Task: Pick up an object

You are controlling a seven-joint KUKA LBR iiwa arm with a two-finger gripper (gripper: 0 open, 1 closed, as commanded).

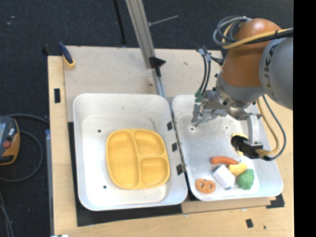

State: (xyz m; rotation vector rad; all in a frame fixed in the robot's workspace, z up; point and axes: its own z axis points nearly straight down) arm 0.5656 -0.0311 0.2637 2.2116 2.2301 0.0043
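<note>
Camera view: gripper (196, 118), fingers too small to tell apart or together, hangs over the right bin (197, 147) upper left, well apart from toy foods (228, 174) clustered lower right, likely still positioning for a pick.

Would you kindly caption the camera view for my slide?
Gripper hovers over right bin, apart from toy foods; yellow tray sits in left bin.

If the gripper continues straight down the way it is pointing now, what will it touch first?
Most likely bare floor of the right bin. The gripper points down near that bin's upper left part, and no object lies under it. The toys sit apart, toward the lower right corner. Depth is hard to judge from one view.
</note>
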